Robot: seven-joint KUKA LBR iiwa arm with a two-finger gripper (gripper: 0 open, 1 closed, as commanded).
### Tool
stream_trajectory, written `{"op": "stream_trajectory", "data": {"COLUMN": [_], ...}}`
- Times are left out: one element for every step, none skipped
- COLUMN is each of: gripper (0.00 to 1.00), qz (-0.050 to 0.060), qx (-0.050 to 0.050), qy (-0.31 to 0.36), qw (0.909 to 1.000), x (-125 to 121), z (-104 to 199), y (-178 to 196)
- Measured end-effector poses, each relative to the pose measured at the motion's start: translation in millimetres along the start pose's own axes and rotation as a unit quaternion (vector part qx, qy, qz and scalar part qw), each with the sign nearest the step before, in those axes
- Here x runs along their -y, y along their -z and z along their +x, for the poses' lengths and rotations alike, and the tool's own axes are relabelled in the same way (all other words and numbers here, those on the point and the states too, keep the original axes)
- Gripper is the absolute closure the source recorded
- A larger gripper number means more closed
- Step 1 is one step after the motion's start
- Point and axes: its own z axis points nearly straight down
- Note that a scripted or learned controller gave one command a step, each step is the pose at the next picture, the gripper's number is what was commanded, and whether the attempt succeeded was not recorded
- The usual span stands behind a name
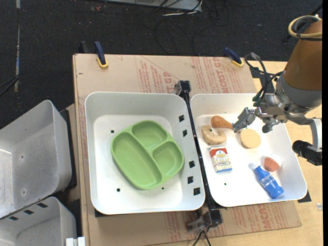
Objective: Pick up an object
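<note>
Count: 2 white bins side by side, left bin (97,137) and right bin (292,196). Left bin: 1 green divided plate (147,154), 3 compartments. Right bin: 6 items – 1 orange-brown drumstick-shaped piece (221,121), 1 tan ring-shaped piece (213,135), 1 pale round disc (250,139), 1 small red-and-white carton (221,159), 1 blue bottle (268,181), 1 small reddish piece (271,163). 2 blue-and-yellow clamps on the surface's far edge, one (100,55) left, one (233,57) right

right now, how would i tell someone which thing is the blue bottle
Look in the right bin, the one without the green plate. Go to its near right corner: the blue bottle lies there on its side, next to a small pinkish-red piece. It is the bin's one blue thing.
</note>
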Motion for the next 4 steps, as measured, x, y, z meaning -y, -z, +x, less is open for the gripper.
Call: {"op": "stream_trajectory", "data": {"gripper": [0.00,0.00,0.00,0.00], "qz": [-0.006,-0.003,-0.004,-0.004], "qx": [0.001,0.000,0.001,0.000], "qy": [0.001,0.000,-0.001,-0.001], "qw": [1.0000,1.0000,1.0000,1.0000], "x": [-1.9,-1.1,-2.5,-3.4], "z": [0.2,2.9,-1.7,-8.1], "y": [5.8,-58.6,-103.2,-148.6]}}
